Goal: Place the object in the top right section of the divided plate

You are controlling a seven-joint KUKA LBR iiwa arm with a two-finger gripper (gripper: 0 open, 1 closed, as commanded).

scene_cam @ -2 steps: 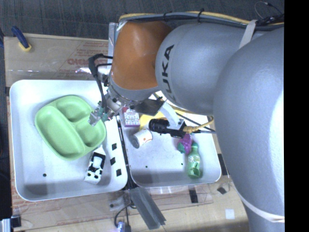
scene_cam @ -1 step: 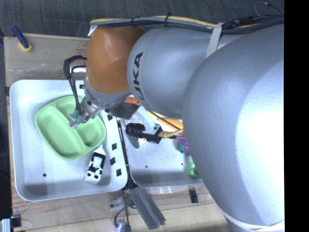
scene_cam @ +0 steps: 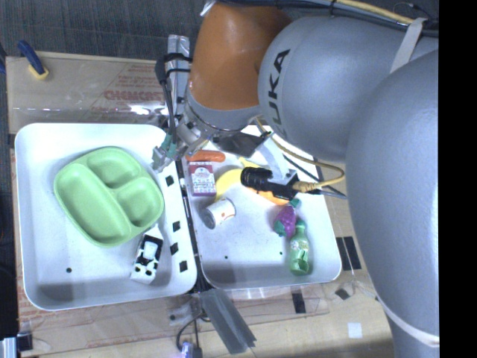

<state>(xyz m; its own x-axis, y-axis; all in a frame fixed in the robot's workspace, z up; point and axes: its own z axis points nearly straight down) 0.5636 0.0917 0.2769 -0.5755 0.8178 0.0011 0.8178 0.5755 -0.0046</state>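
The light green divided plate (scene_cam: 110,194) lies in the left bin (scene_cam: 45,274), with three sections and nothing in them. My gripper (scene_cam: 164,155) hangs just off the plate's upper right rim, over the wall between the two bins. I see nothing held in it. Close to its right, in the right bin (scene_cam: 246,271), lie an orange carrot (scene_cam: 207,156), a red and white packet (scene_cam: 201,180) and a yellow banana (scene_cam: 227,180).
A white cup (scene_cam: 220,212) lies on its side in the right bin, with purple grapes (scene_cam: 285,218) and a green bottle (scene_cam: 299,250) further right. A black and white block (scene_cam: 147,259) sits in the left bin below the plate. The arm covers the right bin's far side.
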